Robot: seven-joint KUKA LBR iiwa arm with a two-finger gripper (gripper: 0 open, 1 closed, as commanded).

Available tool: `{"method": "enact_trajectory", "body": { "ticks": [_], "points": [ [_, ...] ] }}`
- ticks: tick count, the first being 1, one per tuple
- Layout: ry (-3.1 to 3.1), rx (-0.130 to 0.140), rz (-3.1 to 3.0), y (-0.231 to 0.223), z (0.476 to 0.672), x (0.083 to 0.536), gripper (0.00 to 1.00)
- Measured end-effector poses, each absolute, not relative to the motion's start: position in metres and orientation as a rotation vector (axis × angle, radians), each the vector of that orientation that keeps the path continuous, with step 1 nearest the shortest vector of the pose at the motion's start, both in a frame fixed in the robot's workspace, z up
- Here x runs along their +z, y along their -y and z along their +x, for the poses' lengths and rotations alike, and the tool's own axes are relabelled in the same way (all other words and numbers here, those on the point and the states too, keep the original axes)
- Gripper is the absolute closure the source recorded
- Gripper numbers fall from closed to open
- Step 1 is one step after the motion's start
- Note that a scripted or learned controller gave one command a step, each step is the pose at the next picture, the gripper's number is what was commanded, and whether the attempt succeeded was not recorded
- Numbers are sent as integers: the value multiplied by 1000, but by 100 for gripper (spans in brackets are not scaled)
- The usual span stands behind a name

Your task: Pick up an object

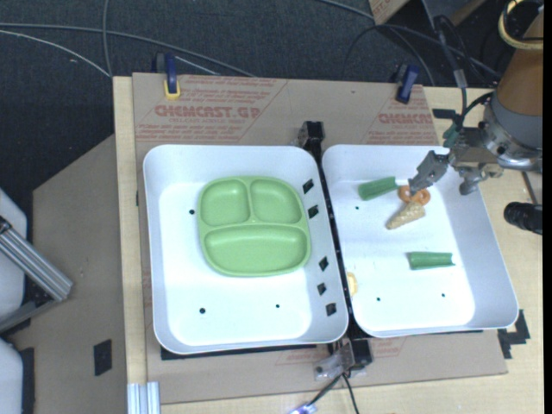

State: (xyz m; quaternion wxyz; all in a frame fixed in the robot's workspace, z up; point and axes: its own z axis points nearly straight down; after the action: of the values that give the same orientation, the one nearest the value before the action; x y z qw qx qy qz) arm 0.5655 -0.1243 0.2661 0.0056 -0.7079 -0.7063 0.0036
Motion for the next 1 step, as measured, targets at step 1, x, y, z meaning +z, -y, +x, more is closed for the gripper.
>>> {"method": "enact_trajectory", "body": {
  "ticks": [1],
  "points": [
    [2221,0,-2220,124,568,272,0]
  ]
}}
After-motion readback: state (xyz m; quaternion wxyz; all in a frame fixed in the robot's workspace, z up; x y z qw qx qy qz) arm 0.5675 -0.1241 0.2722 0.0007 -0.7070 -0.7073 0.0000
